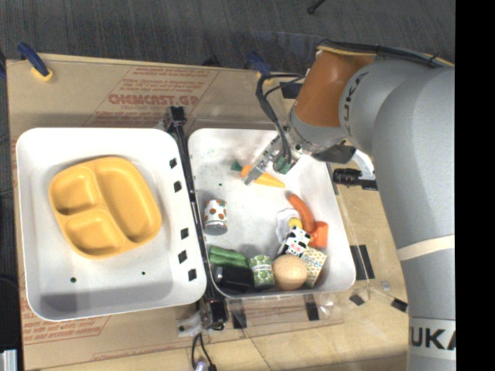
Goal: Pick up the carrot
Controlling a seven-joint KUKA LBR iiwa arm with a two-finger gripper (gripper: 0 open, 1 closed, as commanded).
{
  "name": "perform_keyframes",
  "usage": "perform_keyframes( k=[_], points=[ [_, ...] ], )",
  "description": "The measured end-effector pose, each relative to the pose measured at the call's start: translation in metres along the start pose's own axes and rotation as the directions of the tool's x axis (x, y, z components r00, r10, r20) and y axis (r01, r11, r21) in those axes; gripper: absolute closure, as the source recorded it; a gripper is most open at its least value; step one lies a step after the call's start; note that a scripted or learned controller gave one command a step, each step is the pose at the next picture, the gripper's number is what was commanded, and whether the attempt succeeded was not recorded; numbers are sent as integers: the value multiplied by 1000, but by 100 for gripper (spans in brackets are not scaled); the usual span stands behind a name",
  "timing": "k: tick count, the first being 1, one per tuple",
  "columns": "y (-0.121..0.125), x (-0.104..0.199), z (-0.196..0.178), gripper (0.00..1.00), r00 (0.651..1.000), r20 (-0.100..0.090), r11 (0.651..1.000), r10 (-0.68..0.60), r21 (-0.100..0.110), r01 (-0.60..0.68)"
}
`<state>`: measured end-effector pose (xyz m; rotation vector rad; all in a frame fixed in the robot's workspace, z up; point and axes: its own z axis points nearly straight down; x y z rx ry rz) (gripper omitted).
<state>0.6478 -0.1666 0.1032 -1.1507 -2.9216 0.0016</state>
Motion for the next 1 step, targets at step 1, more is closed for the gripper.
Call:
perform_keyframes(
  k=[1],
  points=[
    [9,79,-44,100,980,0,980,201,-3,-201]
  ],
)
